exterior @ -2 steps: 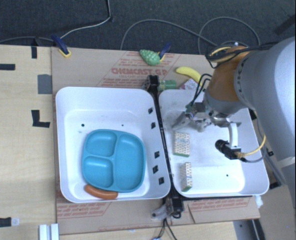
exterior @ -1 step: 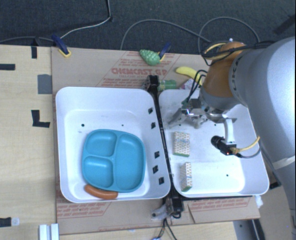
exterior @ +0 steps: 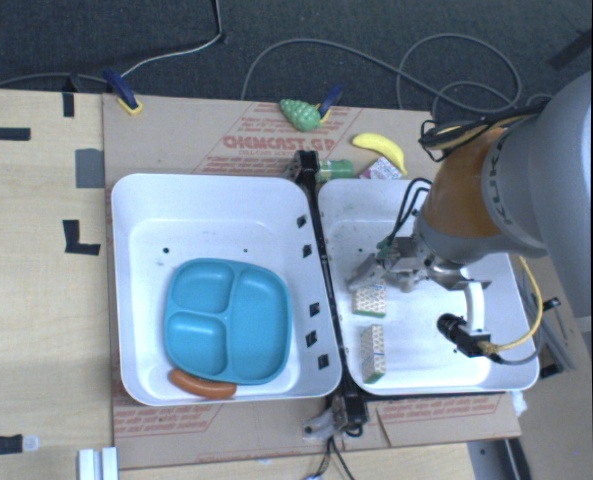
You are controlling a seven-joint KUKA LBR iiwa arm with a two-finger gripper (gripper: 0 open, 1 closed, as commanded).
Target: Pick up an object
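My gripper is low over the left part of the right bin, with the arm coming in from the right. Just below it lies a small checkered white and green block; whether they touch is unclear. A second checkered block lies nearer the front wall of that bin. In the left bin sits a blue divided plate, and an orange sausage lies by the plate's front edge.
Behind the bins on the cardboard lie a yellow banana, a green knobbly toy and a small green item. A black clamp strip runs between the bins. Cables loop across the dark floor at the back.
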